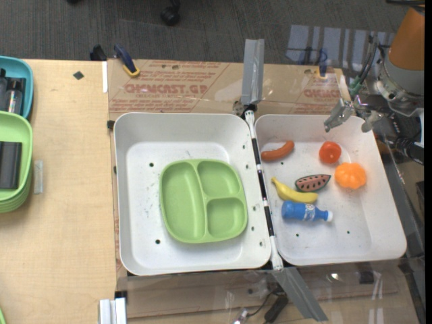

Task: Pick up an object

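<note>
You see a grey arm (398,86) with a big orange band (409,38) near its top, thin dark cables (368,63) running down its side, and a small grey metal gripper (354,117) with two thin fingers.

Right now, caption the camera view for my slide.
Open gripper hovers above right bin holding toy foods; green tray in left bin.

Glossy white plastic bins (135,248), matt green plastic tray (202,200), wooden bench (61,248)
</note>
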You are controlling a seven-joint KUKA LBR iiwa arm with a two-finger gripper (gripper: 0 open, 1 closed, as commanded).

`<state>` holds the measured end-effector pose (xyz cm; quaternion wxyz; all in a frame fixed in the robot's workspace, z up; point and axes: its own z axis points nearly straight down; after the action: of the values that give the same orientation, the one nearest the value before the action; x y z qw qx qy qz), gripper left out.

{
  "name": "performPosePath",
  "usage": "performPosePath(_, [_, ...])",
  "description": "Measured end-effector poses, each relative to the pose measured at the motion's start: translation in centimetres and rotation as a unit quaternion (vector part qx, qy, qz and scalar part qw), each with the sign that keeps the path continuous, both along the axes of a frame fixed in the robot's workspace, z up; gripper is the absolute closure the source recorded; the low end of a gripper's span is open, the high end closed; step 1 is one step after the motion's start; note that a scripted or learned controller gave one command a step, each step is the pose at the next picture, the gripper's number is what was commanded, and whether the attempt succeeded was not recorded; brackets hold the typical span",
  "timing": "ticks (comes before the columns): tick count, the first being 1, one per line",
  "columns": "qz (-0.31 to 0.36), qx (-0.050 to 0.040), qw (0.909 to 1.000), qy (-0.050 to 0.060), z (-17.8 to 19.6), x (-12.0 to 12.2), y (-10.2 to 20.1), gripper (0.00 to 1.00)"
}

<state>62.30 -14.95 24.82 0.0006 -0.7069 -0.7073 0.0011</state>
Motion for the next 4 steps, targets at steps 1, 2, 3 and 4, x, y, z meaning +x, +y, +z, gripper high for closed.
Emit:
performPosePath(1, [0.001,-0.0004,1.0000,0.001,0.8,0.0,0.0,1.00])
performPosePath(2, [-0.180,-0.0005,0.9838,0.001,-4.7,-2.3,6.0,1.00])
performPosePath(3, [-0.259,-0.0013,0.9659,0.001,-3.4,-1.0,14.1,1.00])
performPosePath(4, [-0.363,-0.0021,0.9317,0.002,-5.8,-8.3,19.8,1.00])
